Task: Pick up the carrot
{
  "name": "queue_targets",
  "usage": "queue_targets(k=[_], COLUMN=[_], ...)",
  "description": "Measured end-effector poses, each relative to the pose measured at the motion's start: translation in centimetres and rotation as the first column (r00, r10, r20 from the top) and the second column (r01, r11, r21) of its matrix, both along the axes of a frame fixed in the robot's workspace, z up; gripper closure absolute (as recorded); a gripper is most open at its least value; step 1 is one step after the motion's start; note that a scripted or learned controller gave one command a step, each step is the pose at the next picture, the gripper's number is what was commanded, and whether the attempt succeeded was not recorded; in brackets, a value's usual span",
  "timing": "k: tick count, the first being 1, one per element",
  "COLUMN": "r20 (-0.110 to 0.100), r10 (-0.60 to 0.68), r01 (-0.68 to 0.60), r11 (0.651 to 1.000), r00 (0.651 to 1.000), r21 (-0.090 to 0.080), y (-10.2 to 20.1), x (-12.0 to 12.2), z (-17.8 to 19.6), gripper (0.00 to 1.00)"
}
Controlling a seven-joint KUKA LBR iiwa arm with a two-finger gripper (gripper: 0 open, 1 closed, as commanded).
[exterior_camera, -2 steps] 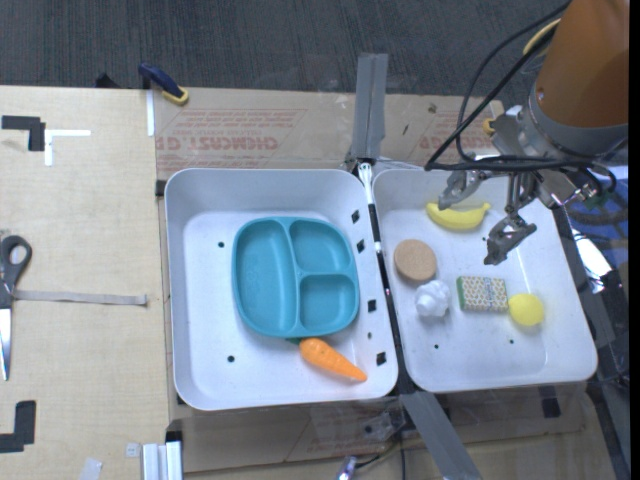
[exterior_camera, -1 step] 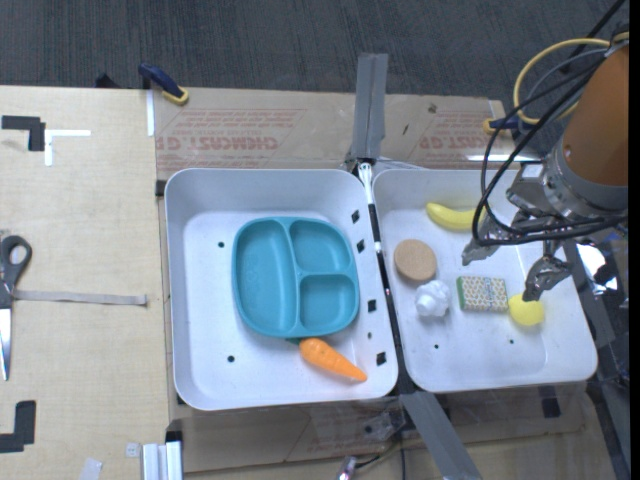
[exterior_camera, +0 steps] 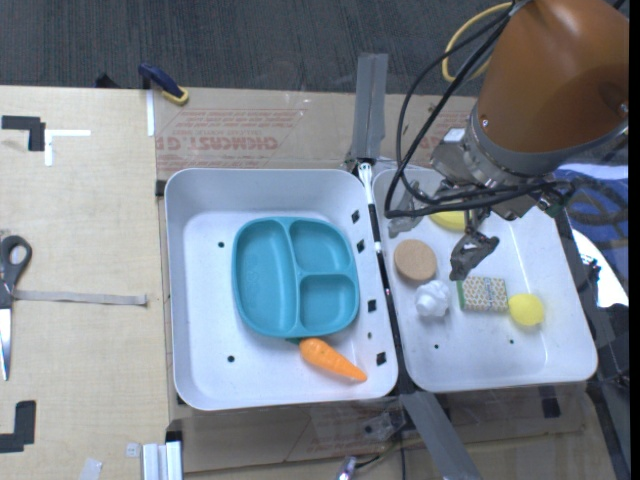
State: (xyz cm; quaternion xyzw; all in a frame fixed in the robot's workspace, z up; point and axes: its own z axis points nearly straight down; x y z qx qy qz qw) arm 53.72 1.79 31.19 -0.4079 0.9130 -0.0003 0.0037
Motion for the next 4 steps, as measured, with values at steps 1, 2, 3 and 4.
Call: queue_targets(k=[1,2,3,4], r20=[-0.005,0.018,0.026,-0.004], r10=[0.003,0.020,0.021,-0.287], r01=[-0.003,-0.020,-0.022,0.287], r11=[1.000,1.000,1.000,0.958], r00=[1.000,1.000,0.999,0.958], r21=[0.000,0.003,0.006,0.000], y=[7.3,8.5,8.6,12.0], x=[-2.5,-4.4,-4.1,-1.8], z=[-10.0,-20.1,-19.0,-12.7], gripper=[0.00,0.00,1.00,1.00])
